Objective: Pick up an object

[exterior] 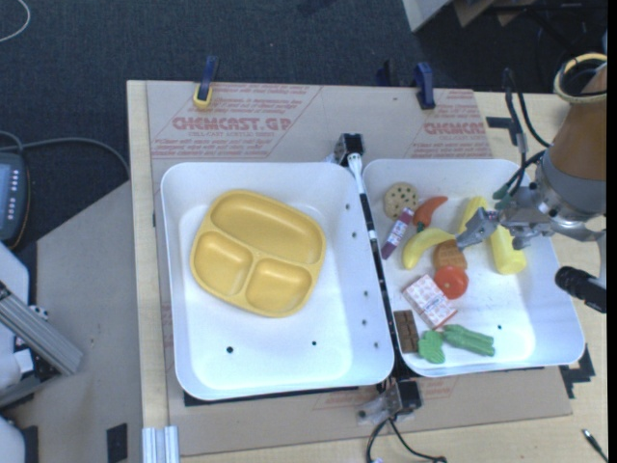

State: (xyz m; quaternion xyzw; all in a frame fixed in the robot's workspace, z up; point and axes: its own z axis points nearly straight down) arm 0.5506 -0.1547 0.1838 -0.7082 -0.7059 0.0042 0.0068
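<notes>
Nearest the camera, at the front edge of the right bin (549,340), a green toy vegetable (461,341) is seen lying flat, with a dark brown bar (407,330) just beside it against the bin's inner wall. A little farther back, a red-and-white patterned packet (429,300) is found, touching a red tomato-like piece (451,282), and behind that a brown bread-like piece (448,256). A yellow banana (424,245) is laid across the middle of this bin, with a purple tube (396,232) on its left, an orange-red pepper-like piece (431,207) above it and a speckled cookie (400,199) near the far wall. A thin yellow piece (471,210) and a thicker yellow block (507,253) are placed toward the right side. The gripper (487,222) is positioned low over this bin, between the thin yellow piece and the yellow block, reached in from the right on the grey arm (578,177) with its orange band. Whether anything is grasped cannot be told, as the tool's tip is too small and cluttered to be read. In the left bin (193,345), a yellow divided plate (256,252) is set, well apart from the toys.
</notes>
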